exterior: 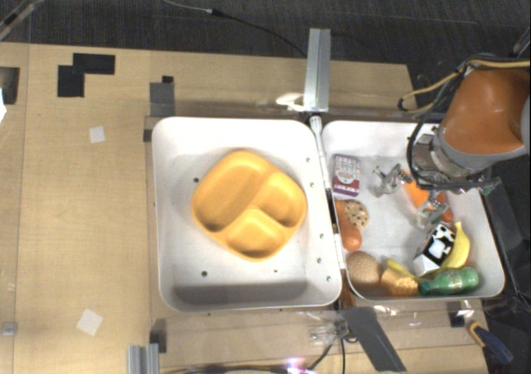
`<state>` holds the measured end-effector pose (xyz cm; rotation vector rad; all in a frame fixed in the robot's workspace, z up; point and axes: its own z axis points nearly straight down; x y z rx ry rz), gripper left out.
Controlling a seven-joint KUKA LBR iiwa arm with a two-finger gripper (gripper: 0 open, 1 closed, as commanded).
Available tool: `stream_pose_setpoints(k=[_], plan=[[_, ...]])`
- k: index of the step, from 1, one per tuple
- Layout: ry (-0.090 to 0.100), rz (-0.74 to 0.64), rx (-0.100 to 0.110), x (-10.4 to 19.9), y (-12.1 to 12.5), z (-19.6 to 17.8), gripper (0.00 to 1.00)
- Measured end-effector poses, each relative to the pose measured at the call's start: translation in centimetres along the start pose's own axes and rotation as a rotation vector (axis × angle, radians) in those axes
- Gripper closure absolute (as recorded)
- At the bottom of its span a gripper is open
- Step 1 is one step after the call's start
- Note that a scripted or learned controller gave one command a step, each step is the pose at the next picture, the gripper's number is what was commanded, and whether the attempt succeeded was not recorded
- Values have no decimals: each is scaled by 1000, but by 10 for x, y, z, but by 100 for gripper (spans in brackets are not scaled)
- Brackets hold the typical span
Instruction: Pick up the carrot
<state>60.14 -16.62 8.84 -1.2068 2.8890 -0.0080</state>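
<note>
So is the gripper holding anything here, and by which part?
Cannot be told. The gripper sits over the carrot in the right bin, with most of the carrot hidden.

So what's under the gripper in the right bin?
An orange piece, likely the carrot, shows between the fingers of the gripper above the right bin floor. The arm hides the rest of it.

I see the divided tray (249,202) in the left bin (178,281); the carrot (417,193) lies in the right bin (489,277), under the gripper (408,191), banana (459,248) nearer the front.
</note>
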Motion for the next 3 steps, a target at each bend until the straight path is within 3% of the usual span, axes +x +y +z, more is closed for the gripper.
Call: stream_pose_setpoints(k=[1, 2, 3], plan=[[-8, 3, 9, -3, -2, -15, 100], [-7, 3, 7, -3, -2, -14, 0], [-14, 5, 15, -6, -4, -27, 100]])
